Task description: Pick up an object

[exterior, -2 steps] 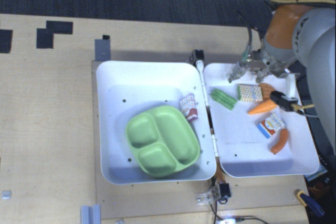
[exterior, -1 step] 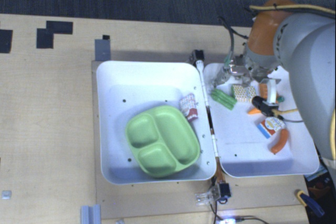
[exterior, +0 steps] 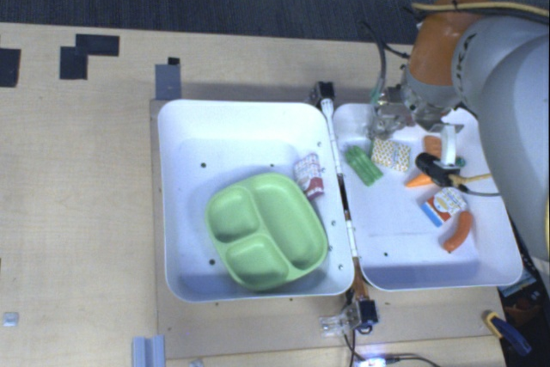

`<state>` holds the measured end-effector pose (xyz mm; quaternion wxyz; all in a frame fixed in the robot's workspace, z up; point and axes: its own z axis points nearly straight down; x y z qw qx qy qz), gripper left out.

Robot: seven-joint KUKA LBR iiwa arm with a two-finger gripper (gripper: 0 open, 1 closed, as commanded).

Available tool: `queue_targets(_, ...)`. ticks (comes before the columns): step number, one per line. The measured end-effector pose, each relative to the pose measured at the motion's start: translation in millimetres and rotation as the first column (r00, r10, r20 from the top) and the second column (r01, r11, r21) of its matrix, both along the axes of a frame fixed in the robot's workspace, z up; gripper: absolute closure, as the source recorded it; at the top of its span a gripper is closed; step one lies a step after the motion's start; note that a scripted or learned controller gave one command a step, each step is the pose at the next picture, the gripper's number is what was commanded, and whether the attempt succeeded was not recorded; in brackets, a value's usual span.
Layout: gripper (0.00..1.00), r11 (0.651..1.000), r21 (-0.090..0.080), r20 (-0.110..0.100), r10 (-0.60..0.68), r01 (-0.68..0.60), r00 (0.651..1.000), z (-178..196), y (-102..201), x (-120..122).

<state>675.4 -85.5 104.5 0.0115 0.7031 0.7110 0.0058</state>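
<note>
Over the right bin [exterior: 447, 271], the hand [exterior: 383, 121] hangs at the 11 o'clock corner, just above a patterned packet [exterior: 392, 155]; whether it grips anything I cannot tell. At the packet's 8 o'clock lies a green block [exterior: 363, 165], and a sausage [exterior: 456, 232] sits toward 5 o'clock. Meanwhile the left bin [exterior: 185, 185] holds a green divided plate [exterior: 265, 229].
</note>
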Motion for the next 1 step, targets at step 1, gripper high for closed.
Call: queue_targets(1, 0.0, 1.0, 0.0, -0.001, 0.0, 0.0, 1.0, -0.3, 0.1, -0.2)
